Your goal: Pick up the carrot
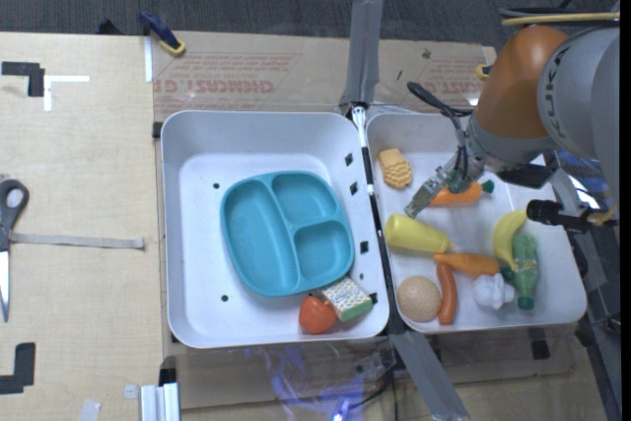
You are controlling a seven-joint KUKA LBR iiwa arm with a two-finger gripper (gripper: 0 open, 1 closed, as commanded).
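Both bins [177,212] are white. In the left one lies a teal sectioned plate [288,232], and by the bin's near edge a red tomato [316,315] and a sponge block [347,299] of yellow, white speckle and green. In the right bin [567,306]: an orange carrot [459,195], a yellow waffle [395,168], a yellow banana [507,237], a green bottle [525,267] and a tan ball [419,297]. The surface [69,192] is pale wood.

The grey arm [582,84] reaches in from the right, wrist bent down, orange band showing.
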